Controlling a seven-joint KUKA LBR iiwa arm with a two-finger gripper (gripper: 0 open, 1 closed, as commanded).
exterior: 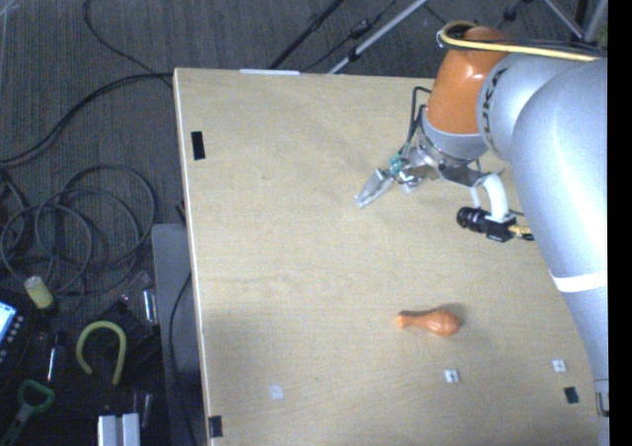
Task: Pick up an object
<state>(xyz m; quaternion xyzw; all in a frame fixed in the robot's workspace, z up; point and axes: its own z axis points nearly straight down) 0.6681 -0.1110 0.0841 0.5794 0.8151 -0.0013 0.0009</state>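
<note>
An orange, pear-shaped object (432, 321) with a thin neck pointing left lies on the tan bench top (286, 266), toward the front right. My gripper (371, 191) hangs over the middle of the bench, pointing down and to the left, well behind the orange object and a little to its left. Nothing shows at its tip. The grey arm with its orange band (462, 89) reaches in from the right.
Small white markers (451, 375) and black tape marks (198, 145) dot the bench. Off the bench's left edge the floor holds loose cables (79, 227) and tools. Tripod legs (415, 0) stand behind the far edge.
</note>
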